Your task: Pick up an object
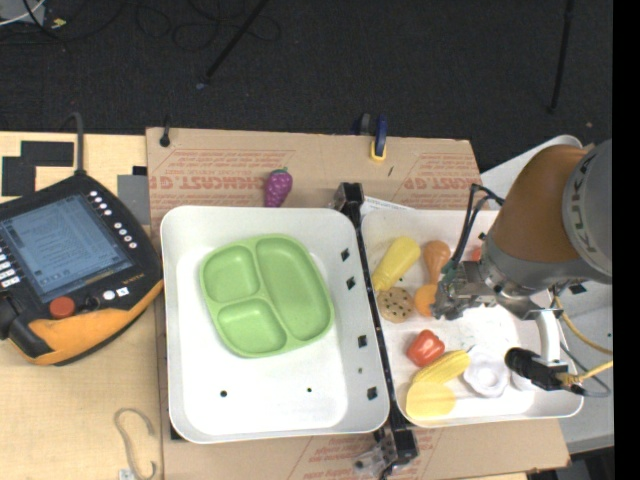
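At the far left of the frame a teach pendant (70, 258) lies on the worktop (90, 408). Right of it, the left bin (200, 408) holds a green divided plate (267, 295), with a purple grape toy (278, 186) on the cardboard above it. The right bin (520, 408) carries the pickable things: a yellow bottle shape (397, 260), a cookie (396, 304), an orange piece (436, 256), a red pepper (425, 347) and a yellow banana-like toy (437, 385).

The tool (452, 296) sits low in the right bin, just right of the cookie and beside a small orange thing (427, 298), above the red pepper. Its grip is blurred by the wrist, so how wide it stands, or whether it has anything, I cannot tell. By my reading, nothing is lifted yet: every object lies on the bin floor, so the grasp and the raise are both left.
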Robot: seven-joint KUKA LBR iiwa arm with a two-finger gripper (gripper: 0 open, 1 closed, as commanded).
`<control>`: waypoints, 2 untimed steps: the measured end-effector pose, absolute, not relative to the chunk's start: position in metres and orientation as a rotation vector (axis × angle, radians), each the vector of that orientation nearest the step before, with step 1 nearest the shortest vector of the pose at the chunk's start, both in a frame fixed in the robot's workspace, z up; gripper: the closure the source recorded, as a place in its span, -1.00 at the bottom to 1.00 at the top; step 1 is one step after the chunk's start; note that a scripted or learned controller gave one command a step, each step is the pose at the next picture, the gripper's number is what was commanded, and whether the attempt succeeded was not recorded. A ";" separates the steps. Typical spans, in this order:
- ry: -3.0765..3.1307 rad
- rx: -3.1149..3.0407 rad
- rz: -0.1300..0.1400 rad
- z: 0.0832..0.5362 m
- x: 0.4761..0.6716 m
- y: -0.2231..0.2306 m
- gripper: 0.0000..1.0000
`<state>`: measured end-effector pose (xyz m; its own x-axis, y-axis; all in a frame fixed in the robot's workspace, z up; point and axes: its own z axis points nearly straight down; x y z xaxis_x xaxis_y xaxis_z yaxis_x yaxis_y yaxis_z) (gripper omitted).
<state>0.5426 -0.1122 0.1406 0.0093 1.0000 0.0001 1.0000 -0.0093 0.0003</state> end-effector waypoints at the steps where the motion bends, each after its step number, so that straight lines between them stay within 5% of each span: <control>1: 2.208 2.232 0.001 0.190 0.536 -0.123 1.00; 2: 2.221 2.220 0.002 0.230 0.537 -0.124 1.00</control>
<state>0.5371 -0.1239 0.2299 -0.0005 1.0000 -0.0003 1.0000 0.0005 0.0025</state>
